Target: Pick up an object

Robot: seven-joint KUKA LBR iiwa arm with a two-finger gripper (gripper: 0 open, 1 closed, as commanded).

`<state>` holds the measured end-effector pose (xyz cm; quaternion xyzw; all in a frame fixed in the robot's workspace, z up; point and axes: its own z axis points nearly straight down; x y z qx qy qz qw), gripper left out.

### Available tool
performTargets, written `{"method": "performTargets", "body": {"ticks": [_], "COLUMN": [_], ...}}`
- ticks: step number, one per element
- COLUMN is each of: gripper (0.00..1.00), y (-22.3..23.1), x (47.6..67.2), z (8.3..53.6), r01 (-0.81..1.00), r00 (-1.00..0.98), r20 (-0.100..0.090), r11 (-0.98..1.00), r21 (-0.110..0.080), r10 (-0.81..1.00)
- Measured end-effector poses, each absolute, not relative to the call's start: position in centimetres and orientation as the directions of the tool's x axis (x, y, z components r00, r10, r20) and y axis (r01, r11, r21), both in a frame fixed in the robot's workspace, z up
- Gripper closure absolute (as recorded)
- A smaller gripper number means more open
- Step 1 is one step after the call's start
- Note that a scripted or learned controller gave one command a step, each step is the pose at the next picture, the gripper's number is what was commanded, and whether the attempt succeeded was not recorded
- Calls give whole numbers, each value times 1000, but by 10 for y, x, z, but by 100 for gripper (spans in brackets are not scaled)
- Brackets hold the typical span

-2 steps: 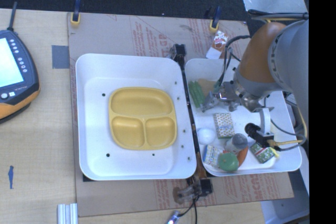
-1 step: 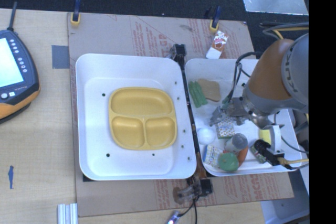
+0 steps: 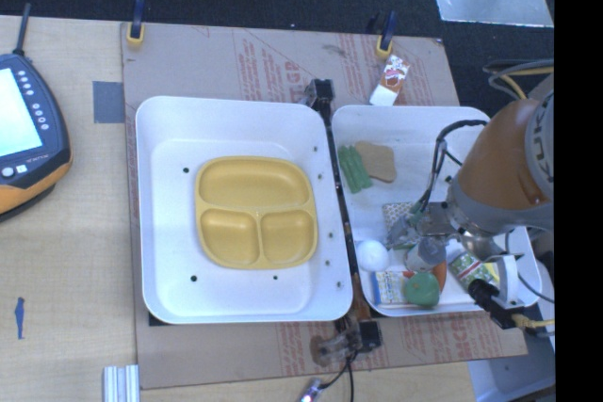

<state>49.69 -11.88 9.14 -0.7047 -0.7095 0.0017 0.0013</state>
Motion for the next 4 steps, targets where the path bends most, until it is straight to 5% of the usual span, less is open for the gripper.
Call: {"method": "performTargets", "body": {"ticks": [1, 2, 3, 4], "gripper": [0, 0, 0, 0], "y": [-93, -98, -117, -106], "x": [572, 530, 581, 541], "z": [92, 91, 92, 91], "r01": [1000, 1000, 1000, 1000], "r00": [-3, -7, -4, -6], "r20": [1, 0, 1, 0], "r11": [3, 7, 4, 6], "r21": [-3, -5, -3, -5], "r10": [1000, 1000, 1000, 1000]}}
